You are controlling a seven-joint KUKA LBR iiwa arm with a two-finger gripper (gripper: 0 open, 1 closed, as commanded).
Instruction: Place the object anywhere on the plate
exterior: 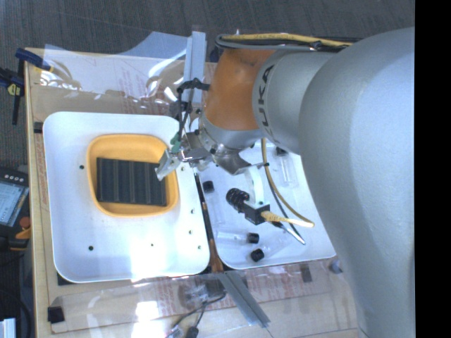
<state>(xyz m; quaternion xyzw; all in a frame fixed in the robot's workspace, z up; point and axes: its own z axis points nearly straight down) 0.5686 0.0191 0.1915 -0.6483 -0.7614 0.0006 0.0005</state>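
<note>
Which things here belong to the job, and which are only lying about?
For the job:
yellow plate
dark ridged block, lying on the plate
hand, at the plate's right rim

Lying about:
small black piece in the right bin
smaller black piece beside it

A pale wooden bench (77,103) stands on a dark grey ribbed carpet floor (106,5), which shows beyond the bench's far and left edges. A sheet of clear, crinkled plastic film (141,55) covers the bench's far part. Just off the bench's left edge sit a black clamp (8,83) and, nearer, a small grey device with a blue lit screen (8,201). A grey metal strip (246,303) lies slantwise at the bench's near edge. Bright light glares off the film.
</note>
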